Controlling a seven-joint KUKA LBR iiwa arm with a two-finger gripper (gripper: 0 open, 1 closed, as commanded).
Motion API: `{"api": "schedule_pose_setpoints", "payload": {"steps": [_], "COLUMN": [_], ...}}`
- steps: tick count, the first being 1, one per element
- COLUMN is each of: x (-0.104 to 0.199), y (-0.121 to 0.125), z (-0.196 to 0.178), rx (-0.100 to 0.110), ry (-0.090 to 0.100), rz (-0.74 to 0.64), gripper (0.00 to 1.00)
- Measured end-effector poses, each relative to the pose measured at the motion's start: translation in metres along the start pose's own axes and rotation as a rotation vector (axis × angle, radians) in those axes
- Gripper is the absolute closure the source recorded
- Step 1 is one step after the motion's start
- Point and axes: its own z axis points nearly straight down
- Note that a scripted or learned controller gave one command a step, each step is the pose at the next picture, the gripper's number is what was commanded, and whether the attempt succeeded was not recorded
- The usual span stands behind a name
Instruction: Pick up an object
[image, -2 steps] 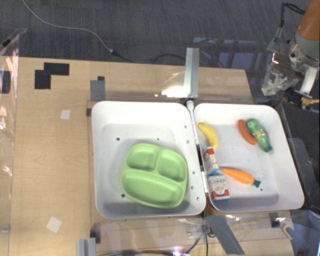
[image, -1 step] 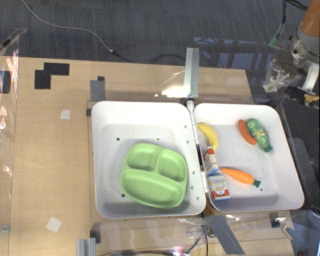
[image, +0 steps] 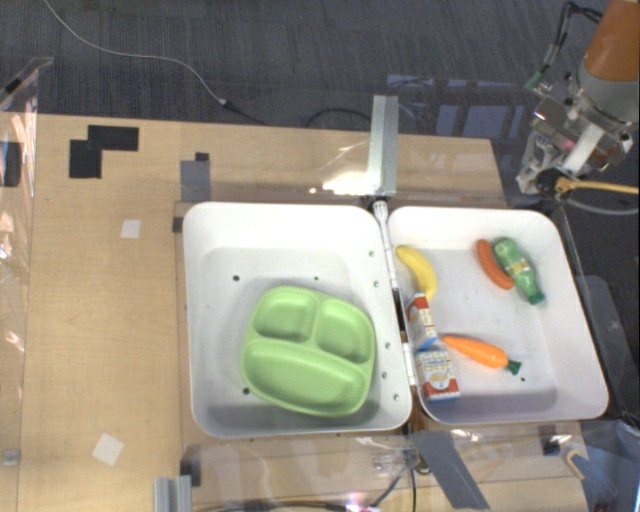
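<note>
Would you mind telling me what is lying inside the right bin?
The right bin holds a banana, a carton, a carrot, a green bottle and a red sausage-like piece partly covered by the bottle. Whatever lies beneath them is hidden.

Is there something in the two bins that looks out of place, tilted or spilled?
Nothing is spilled or damaged. The green plate lies slightly askew in the left bin. In the right bin, the carton lies flat against the dividing wall, and the green bottle rests beside the sausage.

Tray (image: 309, 350) left bin, banana (image: 417, 270) right.
</note>
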Motion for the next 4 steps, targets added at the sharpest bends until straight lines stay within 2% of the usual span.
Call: {"api": "schedule_pose_setpoints", "payload": {"steps": [2,3,4], "x": [0.004,-0.03,0.002], "y": [0.001,-0.014,-0.021], "z": [-0.024,-0.004,-0.026], "rx": [-0.008,0.002,0.001], "ry": [0.002,-0.001,0.001], "rz": [-0.018,0.161,0.3], "gripper": [1.0,1.0,1.0]}}
